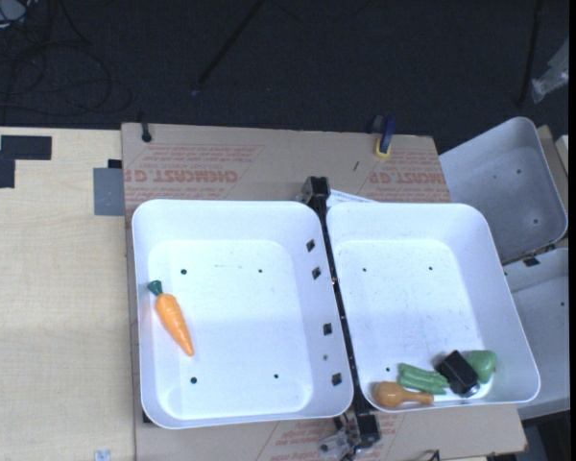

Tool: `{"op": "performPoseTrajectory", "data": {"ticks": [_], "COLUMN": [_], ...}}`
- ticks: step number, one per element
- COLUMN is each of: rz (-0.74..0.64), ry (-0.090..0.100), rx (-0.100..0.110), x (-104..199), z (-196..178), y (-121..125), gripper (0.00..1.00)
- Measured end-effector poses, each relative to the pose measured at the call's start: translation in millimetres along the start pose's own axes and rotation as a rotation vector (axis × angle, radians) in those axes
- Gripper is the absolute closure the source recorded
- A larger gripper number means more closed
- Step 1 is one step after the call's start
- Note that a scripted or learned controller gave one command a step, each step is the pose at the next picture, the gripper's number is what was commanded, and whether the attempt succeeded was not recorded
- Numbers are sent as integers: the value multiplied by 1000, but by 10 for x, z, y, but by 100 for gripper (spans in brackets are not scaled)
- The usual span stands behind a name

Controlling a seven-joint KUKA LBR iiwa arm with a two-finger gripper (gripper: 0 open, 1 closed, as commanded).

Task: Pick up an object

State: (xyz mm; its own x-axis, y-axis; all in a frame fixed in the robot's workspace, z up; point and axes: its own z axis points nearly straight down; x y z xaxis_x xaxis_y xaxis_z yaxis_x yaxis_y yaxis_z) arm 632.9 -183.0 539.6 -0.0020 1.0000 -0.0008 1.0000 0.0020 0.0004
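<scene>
Left bin (144, 257): white, shallow; holds one toy carrot (173, 320) lying near its left wall, green top pointing up-left. Right bin (494, 257): white, shallow; a cluster sits in its near right corner, comprising a green bean pod (421, 378), a tan pear-shaped piece (400, 395), a black block (458, 372) and a green piece (482, 361) just behind it, all touching or nearly so. Gripper: state cannot be told. Task status: judged not begun; every object rests in a bin, none lifted.

Two white bins sit side by side on a printed cardboard sheet (269, 166) laid over the pale wooden surface (48, 305). A blue-and-yellow clamp (384, 136) grips the sheet's far edge. Black cables (38, 27) trail at far left.
</scene>
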Motion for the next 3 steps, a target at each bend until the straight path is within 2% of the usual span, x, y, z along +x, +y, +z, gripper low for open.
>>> {"op": "performPoseTrajectory", "data": {"ticks": [1, 3], "rz": [-8, -7], "ry": [0, 4], "rx": [5, 6], "x": [24, 1630], "z": [-75, 29], "y": [15, 114], "gripper": [100, 100]}}
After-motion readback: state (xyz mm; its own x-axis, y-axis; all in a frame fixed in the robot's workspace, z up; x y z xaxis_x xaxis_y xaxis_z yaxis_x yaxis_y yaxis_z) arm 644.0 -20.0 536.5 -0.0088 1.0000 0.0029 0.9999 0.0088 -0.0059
